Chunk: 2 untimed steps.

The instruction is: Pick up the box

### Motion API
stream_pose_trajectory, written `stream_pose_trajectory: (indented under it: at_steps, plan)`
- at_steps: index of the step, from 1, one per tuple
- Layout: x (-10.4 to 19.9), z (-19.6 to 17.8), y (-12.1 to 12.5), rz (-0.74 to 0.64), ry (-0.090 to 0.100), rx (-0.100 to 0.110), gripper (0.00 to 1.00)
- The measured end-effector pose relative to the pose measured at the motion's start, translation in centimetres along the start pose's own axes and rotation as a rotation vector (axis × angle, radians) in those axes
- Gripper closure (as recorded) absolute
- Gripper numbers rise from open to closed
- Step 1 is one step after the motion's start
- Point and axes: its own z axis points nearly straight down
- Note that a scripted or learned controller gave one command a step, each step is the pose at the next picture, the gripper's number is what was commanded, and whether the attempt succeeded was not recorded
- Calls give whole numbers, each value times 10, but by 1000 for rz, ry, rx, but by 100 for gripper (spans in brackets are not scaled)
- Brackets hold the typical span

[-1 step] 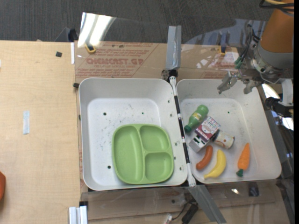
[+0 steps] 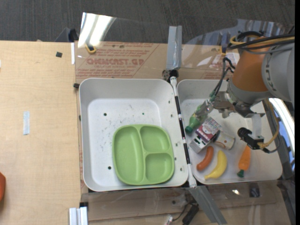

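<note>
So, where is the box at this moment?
The box lies in the right bin, near its left wall, just above the sausage and the banana, right of the green bottle.

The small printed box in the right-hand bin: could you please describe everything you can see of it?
The small printed cardboard box looks white with pink and dark markings and a dark lower end. It lies tilted in the right white plastic bin, its long axis slanting from upper right to lower left, near the divider between the bins. A green bottle-shaped toy lies close at its upper left, and a red sausage-shaped toy sits just below it. The arm's claw is above and to its right, not on the box.
</note>
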Motion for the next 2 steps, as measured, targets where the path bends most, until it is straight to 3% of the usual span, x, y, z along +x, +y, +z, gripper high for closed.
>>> stream_pose_trajectory:
  at_steps: [2]
  plan:
    - [4,7,7,-123,0,-6,0]
